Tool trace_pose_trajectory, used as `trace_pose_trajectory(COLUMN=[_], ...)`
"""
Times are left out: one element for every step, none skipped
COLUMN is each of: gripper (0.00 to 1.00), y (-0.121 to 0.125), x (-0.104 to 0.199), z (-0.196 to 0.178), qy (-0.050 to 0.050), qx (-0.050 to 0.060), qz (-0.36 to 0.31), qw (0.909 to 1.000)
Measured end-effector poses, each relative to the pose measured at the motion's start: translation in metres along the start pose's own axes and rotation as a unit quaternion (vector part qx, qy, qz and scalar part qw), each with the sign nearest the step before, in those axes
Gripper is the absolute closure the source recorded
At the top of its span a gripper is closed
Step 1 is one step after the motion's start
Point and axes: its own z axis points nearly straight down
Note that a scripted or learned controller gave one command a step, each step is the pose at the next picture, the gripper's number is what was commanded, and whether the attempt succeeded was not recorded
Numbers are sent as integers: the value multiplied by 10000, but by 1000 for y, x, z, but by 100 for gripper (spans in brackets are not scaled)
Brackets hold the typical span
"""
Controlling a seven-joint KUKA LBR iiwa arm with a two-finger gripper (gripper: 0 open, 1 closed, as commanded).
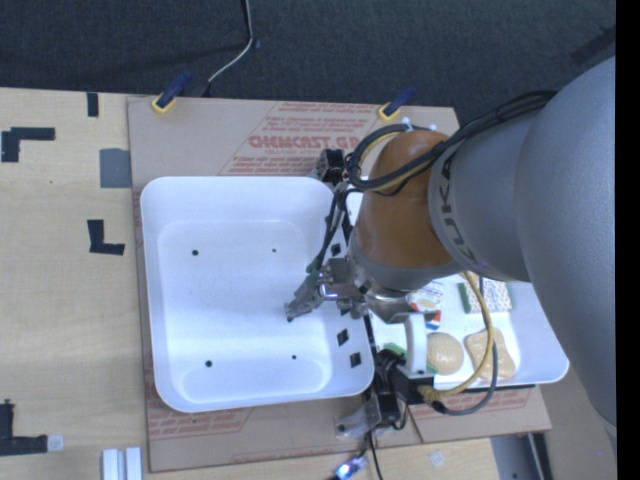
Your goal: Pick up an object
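I see objects in right bin (548, 368), partly under arm (520, 188): round beige piece (445, 352), yellowish piece (497, 353), flat printed pack (470, 296). Gripper (303, 303) is over left bin (240, 288), near its right wall, low above floor. Nothing between fingers as I see; open or clenched, I cannot tell.

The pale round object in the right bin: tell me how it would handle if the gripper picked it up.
The pale round object looks smooth and domed, so two fingers may slip off it. Its rounded form suggests it could roll if nudged. Neighbours crowd it in the right bin, under the arm, likely making a clean approach awkward.
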Motion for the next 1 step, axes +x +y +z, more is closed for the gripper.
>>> trace_pose_trajectory(gripper=[0], y=[80], x=[26], z=[-1], qy=[-14], qx=[-35], qz=[18], qw=[10000])
